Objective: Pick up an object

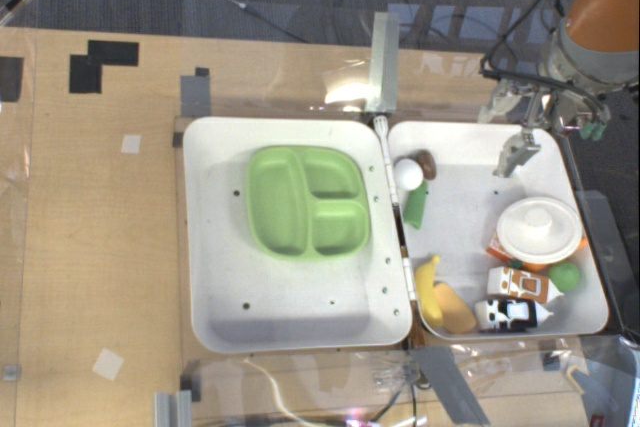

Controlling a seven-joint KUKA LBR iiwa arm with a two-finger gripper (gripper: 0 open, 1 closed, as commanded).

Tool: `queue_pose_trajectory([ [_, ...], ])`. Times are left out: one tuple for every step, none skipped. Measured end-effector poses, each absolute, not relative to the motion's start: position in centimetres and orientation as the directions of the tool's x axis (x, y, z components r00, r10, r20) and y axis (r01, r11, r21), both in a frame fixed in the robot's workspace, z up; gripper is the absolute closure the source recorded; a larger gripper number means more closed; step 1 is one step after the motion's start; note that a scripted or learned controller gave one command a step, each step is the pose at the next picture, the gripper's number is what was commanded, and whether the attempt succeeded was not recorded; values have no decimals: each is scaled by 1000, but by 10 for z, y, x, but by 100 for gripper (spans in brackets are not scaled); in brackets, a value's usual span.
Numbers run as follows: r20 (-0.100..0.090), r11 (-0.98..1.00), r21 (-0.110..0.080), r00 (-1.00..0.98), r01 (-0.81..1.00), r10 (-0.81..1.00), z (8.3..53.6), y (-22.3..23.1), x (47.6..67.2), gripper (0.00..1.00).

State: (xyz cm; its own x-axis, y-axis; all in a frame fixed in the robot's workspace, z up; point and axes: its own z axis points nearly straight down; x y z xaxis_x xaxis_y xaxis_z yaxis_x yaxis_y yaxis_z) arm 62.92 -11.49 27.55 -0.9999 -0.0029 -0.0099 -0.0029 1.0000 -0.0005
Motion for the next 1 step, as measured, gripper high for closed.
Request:
queue_pose_trajectory([
  [-9, 998, 0, -998, 59, 59, 96, -125, 573, 0],
])
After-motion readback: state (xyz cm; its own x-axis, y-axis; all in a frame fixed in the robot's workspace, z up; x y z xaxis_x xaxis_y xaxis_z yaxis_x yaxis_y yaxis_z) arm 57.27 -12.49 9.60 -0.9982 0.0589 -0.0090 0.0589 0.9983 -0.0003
